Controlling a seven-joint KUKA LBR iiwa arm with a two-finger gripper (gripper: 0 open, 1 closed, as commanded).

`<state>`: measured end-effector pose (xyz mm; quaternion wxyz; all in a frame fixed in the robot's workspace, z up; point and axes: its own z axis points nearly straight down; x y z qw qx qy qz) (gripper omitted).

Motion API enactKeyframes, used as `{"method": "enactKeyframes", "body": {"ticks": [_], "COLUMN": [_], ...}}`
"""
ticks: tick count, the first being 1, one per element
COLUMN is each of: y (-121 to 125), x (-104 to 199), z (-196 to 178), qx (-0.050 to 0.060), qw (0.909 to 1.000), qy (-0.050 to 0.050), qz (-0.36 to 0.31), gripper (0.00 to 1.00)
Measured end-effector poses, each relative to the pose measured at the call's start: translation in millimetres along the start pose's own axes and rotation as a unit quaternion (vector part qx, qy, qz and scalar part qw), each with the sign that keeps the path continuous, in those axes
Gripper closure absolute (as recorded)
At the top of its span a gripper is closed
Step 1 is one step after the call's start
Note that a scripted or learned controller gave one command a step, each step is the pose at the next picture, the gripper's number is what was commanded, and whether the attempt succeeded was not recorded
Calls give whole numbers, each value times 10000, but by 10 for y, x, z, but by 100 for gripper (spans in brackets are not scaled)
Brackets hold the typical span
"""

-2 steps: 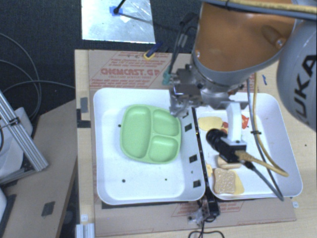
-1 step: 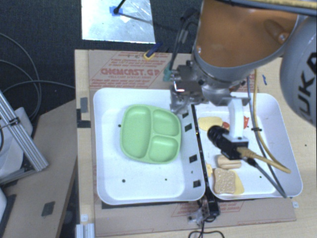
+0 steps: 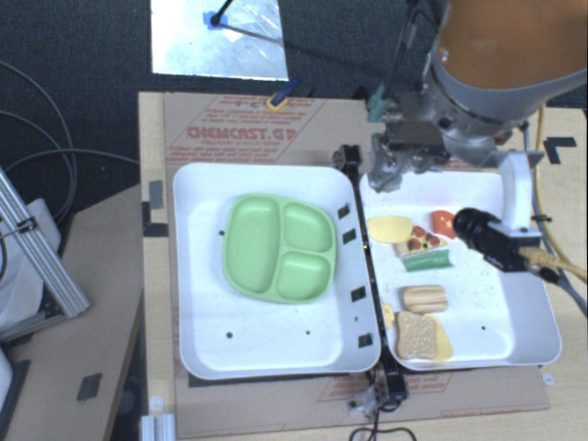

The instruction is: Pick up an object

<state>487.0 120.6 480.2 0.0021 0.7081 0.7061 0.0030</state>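
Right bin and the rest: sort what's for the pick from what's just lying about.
For the pick: gripper, toast, bun, green stick, yellow disc, tomato.

Lying about: green tray, left bin, foil sheet.

Toy food point(image 3: 421, 283) crowds the right bin's point(image 3: 528, 329) left half; its lower right floor lies open.

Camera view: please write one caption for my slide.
KUKA arm's gripper above the right bin of toy food; green divided plate in the left bin.
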Motion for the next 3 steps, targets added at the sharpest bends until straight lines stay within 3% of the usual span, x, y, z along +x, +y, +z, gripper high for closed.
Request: {"method": "enactKeyframes", "body": {"ticks": [1,2,3], "y": [-11,-2,-31], "x": [928,889,1145], "z": [-44,-150,1335], "qx": [18,13,94], "qw": [10000,10000,9999], "qy": [10,8,-31], "qz": [-63,-55,-48], "gripper": [100,100,100]}}
